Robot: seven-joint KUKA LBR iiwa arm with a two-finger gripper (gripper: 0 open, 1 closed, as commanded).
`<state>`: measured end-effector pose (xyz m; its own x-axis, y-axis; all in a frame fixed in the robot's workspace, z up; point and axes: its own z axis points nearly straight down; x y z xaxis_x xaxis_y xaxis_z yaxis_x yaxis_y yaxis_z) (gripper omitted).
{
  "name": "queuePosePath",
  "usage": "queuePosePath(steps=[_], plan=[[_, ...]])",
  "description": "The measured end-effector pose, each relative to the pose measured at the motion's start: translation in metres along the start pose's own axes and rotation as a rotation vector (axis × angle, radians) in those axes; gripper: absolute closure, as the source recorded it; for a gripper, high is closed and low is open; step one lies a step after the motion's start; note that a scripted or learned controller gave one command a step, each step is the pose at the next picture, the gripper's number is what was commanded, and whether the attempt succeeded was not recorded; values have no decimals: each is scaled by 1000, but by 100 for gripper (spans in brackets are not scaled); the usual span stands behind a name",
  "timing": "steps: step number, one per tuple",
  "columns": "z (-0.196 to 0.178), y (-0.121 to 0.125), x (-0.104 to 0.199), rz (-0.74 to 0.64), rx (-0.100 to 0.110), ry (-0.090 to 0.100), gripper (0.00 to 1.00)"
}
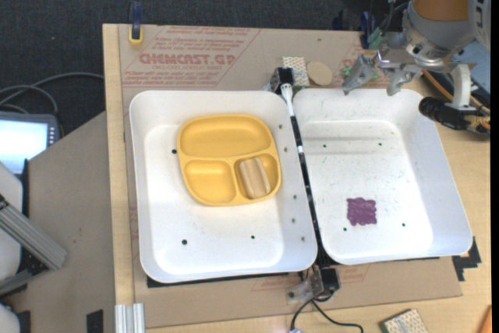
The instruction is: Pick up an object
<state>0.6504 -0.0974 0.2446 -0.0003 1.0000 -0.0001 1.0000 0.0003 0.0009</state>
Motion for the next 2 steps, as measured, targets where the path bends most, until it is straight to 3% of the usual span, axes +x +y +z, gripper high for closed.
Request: queuePosePath(steps=[1,2], plan=[[75,-44,-91,10,11,-2,0],[164,-85,-27,-3,6,3,0]])
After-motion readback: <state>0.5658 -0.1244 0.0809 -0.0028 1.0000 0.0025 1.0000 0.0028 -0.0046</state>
